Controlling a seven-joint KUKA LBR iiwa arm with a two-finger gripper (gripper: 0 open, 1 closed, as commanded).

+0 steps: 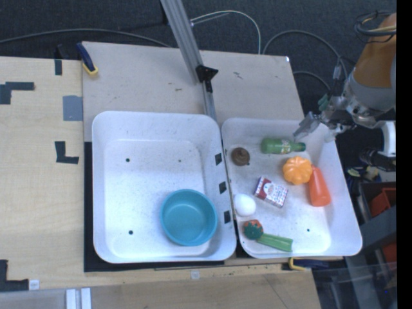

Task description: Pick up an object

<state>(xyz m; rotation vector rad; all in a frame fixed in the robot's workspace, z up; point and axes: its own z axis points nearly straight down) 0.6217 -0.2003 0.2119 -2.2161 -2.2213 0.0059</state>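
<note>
The grey arm, its orange band up and to the right of the end effector [308,126], reached in from the right with the wrist angled down to the left, the end effector's slim tip lowest and leftmost.

Both bins [109,192] white, faintly dark-speckled. Bowl [188,217] blue. Bottle [282,147] green. Pumpkin-shaped toy [297,170] orange; carrot-like piece [318,188] orange-red. Small box [271,192] red with white patch. Egg [244,205] white. Round lump [240,156] brown. Worktop [38,192] pale wood, grey tape marks.
</note>
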